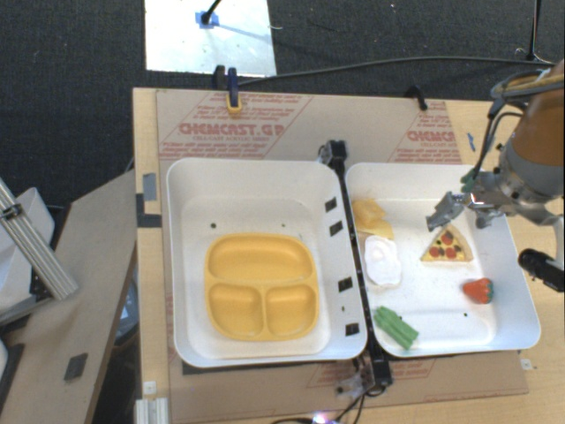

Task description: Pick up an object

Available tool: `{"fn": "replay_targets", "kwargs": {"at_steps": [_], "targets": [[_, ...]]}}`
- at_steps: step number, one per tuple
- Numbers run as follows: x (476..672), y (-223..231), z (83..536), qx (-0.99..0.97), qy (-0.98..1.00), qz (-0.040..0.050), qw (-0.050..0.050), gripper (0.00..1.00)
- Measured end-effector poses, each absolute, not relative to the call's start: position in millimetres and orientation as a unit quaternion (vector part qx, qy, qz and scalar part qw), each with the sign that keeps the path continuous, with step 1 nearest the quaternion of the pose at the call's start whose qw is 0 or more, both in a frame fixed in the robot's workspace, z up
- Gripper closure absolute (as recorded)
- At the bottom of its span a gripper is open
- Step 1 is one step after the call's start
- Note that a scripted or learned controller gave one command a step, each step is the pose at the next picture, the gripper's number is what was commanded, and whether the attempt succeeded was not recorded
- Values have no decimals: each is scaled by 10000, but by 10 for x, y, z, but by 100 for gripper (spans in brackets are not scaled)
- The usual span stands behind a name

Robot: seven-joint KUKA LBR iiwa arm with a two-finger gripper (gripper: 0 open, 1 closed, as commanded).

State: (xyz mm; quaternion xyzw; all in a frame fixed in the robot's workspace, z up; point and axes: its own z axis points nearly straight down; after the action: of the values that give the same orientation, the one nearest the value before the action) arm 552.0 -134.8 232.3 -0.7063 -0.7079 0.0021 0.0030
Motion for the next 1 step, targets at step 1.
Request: {"fn": "replay_targets", "kwargs": {"at_steps": [1], "targets": [[5574,-1427,1739,-7065,-7077,26,36,0]]}}
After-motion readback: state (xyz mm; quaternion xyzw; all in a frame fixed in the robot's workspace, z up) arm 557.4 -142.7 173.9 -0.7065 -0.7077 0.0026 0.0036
